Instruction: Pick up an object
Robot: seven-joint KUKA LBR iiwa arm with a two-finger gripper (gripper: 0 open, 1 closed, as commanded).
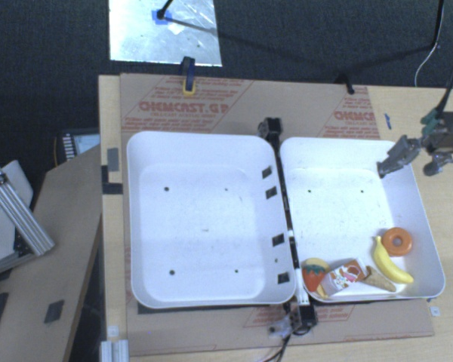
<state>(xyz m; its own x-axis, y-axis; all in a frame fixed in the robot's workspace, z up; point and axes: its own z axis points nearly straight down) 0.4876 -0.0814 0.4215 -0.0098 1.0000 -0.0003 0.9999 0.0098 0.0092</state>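
Hovering over the right bin's (408, 194) far right corner, my gripper (408, 157) looks open and holds nothing, maybe.

You have the gripper (408, 159) over the right bin's (340, 194) far right corner; the banana (389, 261), doughnut (397, 240) and packet (343, 277) lie nearer you, below the jaws.

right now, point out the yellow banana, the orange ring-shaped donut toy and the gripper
yellow banana (387, 263), camera view, middle of its curve
orange ring-shaped donut toy (397, 240), camera view, on its ring
gripper (396, 157), camera view, between its fingertips
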